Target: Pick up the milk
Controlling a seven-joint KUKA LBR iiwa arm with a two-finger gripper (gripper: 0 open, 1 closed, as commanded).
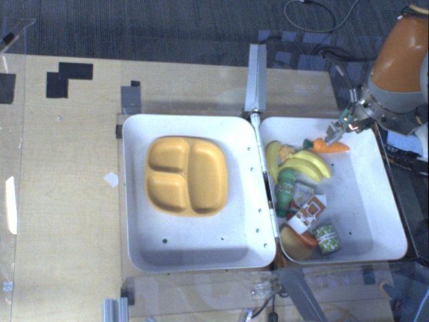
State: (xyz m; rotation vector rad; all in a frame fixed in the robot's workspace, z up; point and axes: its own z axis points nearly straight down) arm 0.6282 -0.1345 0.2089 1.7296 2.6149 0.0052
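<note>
The arm (402,59) runs off the right edge, so its upper reach is cut away. The gripper (338,131), just beside the carrot (332,146), is too small to read. Below the carrot, the pile (301,200) overlaps: the carton (307,213) lies half under its neighbours, label unreadable. The brown piece (296,241) below is partly covered; I cannot name it.

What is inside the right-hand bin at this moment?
The right bin holds a banana, a carrot, a green bottle and a milk carton, piled along its left wall. Whatever lies beneath the pile is covered.
</note>
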